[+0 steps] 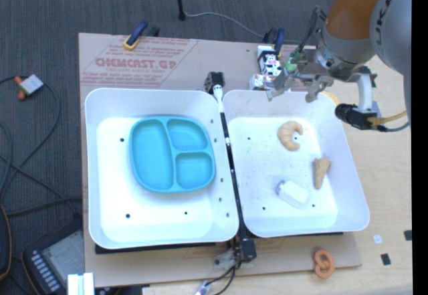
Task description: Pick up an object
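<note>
Nearest the camera, a small orange ring-shaped piece (324, 263) lies on the brown board in front of the right bin. Inside my right shallow white bin (351, 217), toward its near side, rests a small white rectangular block (293, 192), slightly tilted. Just to its right and a little farther back lies a tan, elongated pastry-like piece (321, 172), standing apart from the block. Farther still, near the middle of the bin's far half, sits a pale tan curled croissant-shaped piece (290, 134), apart from both others. In the left shallow white bin (107, 233), a light blue plastic plate with three compartments (172, 154) lies flat at the centre. Between the two bins runs a dark clamp strip (225, 133). Over the far rim of the right bin hangs my pincer (292, 92), its two grey fingers spread wide, with nothing between them; it sits above and beyond the croissant-shaped piece, not touching it. Behind it my grey arm with its orange band (361, 3) reaches in from the right. Farthest off, a blue and yellow clamp (136, 34) grips the board's far edge on the left.
</note>
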### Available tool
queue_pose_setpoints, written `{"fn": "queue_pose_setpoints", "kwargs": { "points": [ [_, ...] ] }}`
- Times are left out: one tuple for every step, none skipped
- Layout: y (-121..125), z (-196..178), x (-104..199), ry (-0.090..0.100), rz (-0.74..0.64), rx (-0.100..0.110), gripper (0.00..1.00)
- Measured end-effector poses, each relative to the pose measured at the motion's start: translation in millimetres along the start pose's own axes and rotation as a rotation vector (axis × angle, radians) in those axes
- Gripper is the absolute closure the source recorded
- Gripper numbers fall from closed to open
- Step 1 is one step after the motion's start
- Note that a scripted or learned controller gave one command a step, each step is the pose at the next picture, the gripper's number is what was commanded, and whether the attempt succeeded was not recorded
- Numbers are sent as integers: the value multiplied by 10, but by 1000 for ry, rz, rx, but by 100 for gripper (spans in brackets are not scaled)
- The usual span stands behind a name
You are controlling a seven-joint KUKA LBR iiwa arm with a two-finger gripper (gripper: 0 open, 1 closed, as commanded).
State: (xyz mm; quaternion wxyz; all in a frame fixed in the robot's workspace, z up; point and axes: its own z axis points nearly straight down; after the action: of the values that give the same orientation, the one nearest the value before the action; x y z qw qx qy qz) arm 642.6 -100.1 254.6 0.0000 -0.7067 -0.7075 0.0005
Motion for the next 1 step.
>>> {"fn": "queue_pose_setpoints", "kwargs": {
  "points": [
    [5, 1588, -369, -1, 1, -1, 0]
  ]
}}
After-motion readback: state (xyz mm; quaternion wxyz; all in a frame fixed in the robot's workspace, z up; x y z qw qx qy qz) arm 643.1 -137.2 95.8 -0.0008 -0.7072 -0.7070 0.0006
